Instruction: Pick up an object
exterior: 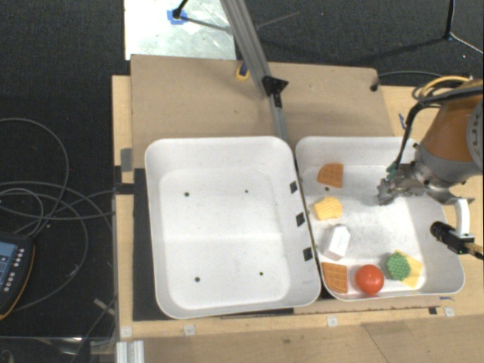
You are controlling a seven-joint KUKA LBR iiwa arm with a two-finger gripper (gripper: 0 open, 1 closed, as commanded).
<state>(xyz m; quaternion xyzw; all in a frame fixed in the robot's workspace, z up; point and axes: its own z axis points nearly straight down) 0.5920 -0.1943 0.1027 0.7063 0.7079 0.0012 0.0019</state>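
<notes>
My gripper (385,193) hangs low over the right bin (435,233), in its upper middle, on the grey arm with the orange band (451,134) coming in from the right. Left of it lie an orange waffle-like piece (330,175) and a yellow wedge (327,207). A white block (337,241) sits further down. Along the bin's front edge are a second orange piece (335,277), a red tomato (370,279) and a green knobbly item (398,264) resting on a yellow piece (414,271). I see nothing held in the gripper.
The left bin (162,203) adjoins the right one, joined by black clips (299,218). A grey pole (249,36) slants in from the top to the bins' shared edge. Cables and a handheld pendant (13,267) lie on the floor at left.
</notes>
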